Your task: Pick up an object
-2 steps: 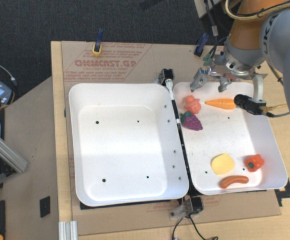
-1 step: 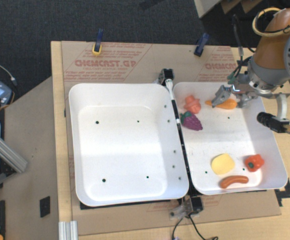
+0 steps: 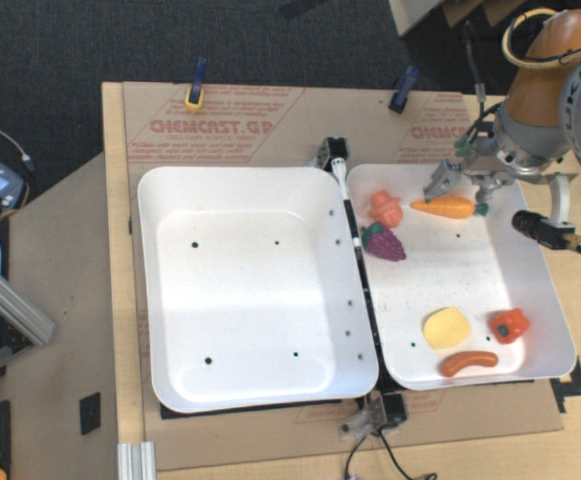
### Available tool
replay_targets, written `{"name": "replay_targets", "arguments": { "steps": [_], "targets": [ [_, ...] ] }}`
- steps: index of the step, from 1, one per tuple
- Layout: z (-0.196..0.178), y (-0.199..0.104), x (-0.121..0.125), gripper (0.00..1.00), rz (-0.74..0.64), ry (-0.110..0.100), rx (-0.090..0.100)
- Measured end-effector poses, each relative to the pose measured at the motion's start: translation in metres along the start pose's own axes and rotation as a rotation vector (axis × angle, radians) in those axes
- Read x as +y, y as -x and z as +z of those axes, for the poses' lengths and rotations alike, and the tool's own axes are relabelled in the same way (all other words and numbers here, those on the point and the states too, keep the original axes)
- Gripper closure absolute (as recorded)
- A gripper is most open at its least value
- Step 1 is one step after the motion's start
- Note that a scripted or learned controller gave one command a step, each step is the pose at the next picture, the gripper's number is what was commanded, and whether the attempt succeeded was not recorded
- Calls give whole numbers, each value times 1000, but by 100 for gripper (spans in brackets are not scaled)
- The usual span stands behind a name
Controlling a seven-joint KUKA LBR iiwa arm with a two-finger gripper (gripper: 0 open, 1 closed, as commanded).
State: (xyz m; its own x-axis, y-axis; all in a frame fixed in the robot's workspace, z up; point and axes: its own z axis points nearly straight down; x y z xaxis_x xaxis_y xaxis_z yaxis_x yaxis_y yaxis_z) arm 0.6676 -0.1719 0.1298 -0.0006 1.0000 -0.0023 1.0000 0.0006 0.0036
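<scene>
Cardboard [image 3: 270, 108] printed "CHEMCAST GP" underlies bins; claw [image 3: 460, 190] over carrot [image 3: 446, 207].

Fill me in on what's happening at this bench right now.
The grey arm has reached into the right bin, and its gripper sits right over the carrot near the bin's far end. Whether it has a hold on it can't be told. A pink toy, purple grapes, a yellow piece, a red pepper and a sausage lie around it.
</scene>
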Motion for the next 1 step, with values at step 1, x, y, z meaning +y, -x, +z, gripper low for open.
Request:
{"name": "replay_targets", "arguments": {
  "steps": [1],
  "targets": [
    [47, -86, -2, 0, -6, -9, 7]
  ]
}}
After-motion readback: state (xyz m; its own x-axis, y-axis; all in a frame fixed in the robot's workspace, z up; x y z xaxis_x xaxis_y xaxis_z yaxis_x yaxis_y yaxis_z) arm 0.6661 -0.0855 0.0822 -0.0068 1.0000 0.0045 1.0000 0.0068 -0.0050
